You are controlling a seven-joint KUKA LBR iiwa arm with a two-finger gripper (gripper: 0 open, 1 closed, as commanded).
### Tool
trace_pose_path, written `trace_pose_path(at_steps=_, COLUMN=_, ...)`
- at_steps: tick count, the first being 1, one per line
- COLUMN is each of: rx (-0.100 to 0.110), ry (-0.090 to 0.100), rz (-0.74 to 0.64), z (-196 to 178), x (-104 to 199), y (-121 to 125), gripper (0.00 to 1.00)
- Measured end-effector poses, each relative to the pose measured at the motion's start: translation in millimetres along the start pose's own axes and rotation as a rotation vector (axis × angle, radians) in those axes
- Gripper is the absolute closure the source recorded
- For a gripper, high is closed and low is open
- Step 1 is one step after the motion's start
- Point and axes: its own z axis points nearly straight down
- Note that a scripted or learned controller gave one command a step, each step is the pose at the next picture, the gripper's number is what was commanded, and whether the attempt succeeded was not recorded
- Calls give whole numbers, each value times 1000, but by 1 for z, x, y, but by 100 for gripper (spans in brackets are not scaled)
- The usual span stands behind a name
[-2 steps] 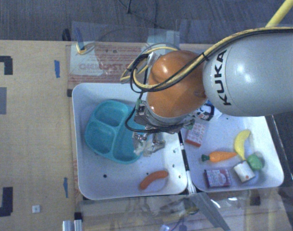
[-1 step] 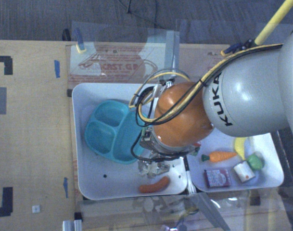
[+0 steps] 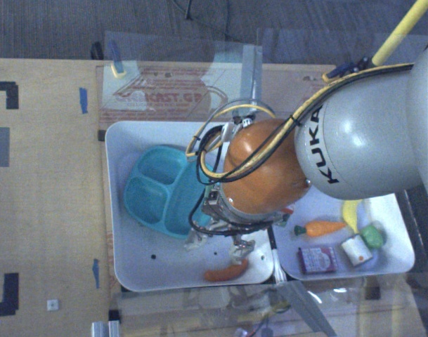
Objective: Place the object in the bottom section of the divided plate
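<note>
Sausage-shaped orange object (image 3: 226, 273) lies flat on the floor of the left bin (image 3: 129, 265), near its bottom wall and well below the divided plate (image 3: 157, 192). It is long, thin, slightly bent, with a reddish-orange colour. The gripper (image 3: 218, 240) hangs just above the object, a little apart from it, beside the plate's lower right edge. Whether it is released or clenched I cannot tell, and nothing is seen in it. The teal plate has three sections and sits in the left bin, partly under the arm (image 3: 354, 139). The right bin (image 3: 400, 255) holds a carrot (image 3: 325, 227), a purple box (image 3: 318, 260), a white block (image 3: 355, 249), a green piece (image 3: 372, 235) and a yellow banana (image 3: 350, 215).
</note>
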Motion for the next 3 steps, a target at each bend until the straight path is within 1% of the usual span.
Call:
trace_pose_path(at_steps=1, rx=4, ry=6, rz=402, z=-11, x=-45, y=31, gripper=0)
trace_pose_path(at_steps=2, rx=6, ry=0, rz=398, z=-20, x=-49, y=31, gripper=100)
trace_pose_path(at_steps=3, rx=3, ry=7, rz=526, z=-154, x=-8, y=-29, gripper=100)
